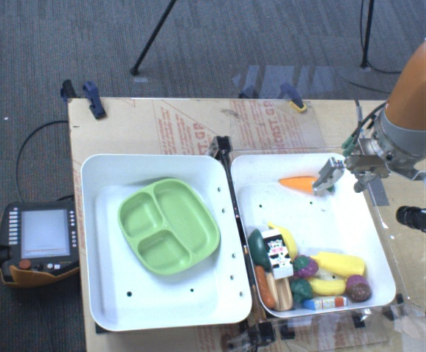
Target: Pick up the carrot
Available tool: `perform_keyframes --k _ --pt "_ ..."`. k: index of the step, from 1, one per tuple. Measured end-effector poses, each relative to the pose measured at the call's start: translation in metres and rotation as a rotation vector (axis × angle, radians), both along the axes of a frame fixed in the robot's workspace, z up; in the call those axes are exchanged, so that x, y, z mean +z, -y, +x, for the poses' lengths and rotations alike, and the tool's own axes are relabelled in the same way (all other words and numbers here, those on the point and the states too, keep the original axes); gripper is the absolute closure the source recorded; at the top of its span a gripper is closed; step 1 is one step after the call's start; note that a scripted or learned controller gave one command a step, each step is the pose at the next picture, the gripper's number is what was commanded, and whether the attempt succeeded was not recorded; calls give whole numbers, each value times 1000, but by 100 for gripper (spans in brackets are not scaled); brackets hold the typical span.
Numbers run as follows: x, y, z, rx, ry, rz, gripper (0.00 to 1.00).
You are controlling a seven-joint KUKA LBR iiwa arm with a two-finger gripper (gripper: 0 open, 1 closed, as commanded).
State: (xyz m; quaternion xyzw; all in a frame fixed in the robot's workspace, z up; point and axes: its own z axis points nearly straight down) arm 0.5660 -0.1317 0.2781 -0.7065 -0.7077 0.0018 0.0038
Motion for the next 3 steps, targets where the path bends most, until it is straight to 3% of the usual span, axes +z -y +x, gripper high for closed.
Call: perform_keyframes --k 1,2,3 --pt "-87 36 41 190 -2 3 0" --pt "-111 79 73 28 4 -1 0" --pt "-195 63 77 -84 -2 2 0"
